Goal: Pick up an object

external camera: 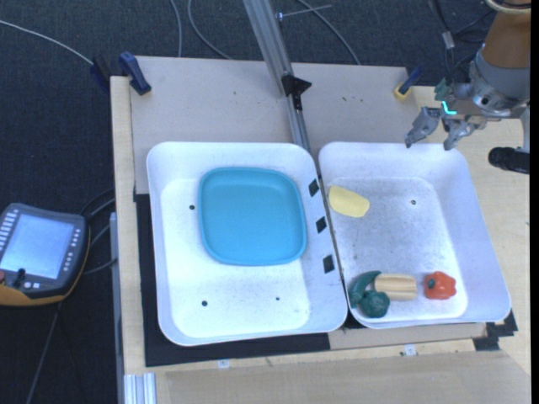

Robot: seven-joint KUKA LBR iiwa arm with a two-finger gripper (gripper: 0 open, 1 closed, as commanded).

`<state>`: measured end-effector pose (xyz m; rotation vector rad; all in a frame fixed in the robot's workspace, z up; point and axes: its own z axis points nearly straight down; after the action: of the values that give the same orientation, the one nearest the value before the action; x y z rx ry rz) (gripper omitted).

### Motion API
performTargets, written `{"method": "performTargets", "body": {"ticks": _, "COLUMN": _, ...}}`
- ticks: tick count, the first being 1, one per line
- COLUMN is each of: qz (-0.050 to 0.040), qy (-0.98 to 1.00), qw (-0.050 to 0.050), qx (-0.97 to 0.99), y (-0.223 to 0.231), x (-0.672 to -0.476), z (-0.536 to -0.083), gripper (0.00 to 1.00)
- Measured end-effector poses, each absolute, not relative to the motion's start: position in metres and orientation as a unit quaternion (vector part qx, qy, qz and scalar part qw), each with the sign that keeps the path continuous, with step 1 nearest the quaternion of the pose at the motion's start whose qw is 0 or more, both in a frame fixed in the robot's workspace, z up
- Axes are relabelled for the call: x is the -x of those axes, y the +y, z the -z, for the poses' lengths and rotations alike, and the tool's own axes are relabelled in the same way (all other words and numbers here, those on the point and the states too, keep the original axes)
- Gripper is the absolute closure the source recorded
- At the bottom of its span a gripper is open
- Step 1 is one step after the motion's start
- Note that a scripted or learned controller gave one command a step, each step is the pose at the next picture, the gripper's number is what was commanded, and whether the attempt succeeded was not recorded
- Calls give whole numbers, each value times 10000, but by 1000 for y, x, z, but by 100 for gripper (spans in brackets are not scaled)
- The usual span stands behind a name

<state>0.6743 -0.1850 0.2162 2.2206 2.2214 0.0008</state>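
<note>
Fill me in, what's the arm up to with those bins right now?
The gripper hovers above the far right corner of the right bin, fingers spread and nothing between them. Nothing has been picked up yet. In that bin lie a yellow piece near the left wall and, along the near edge, a green toy vegetable, a tan block and a red pepper. The left bin holds a blue plate.

Both bins (168,225) are white with fine dark speckles. The plate (253,215) is plain turquoise. The right bin's (480,225) items are a pale yellow piece (348,201), a dark green vegetable (369,295), a tan block (396,286) and a red-orange pepper (439,285). The tabletop (219,99) is beige.
</note>
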Motion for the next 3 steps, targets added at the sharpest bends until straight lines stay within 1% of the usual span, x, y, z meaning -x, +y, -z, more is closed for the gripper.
{"method": "performTargets", "body": {"ticks": 1, "qz": -2, "qy": 7072, "qw": 2, "qx": -7070, "y": -185, "x": -674, "z": -216, "gripper": 0}}
{"method": "performTargets", "body": {"ticks": 2, "qz": 12, "qy": 7072, "qw": -18, "qx": -7070, "y": -182, "x": -672, "z": -153, "gripper": 0}}
{"method": "performTargets", "body": {"ticks": 3, "qz": 8, "qy": 7073, "qw": -13, "qx": -7070, "y": -182, "x": -671, "z": -101, "gripper": 0}}
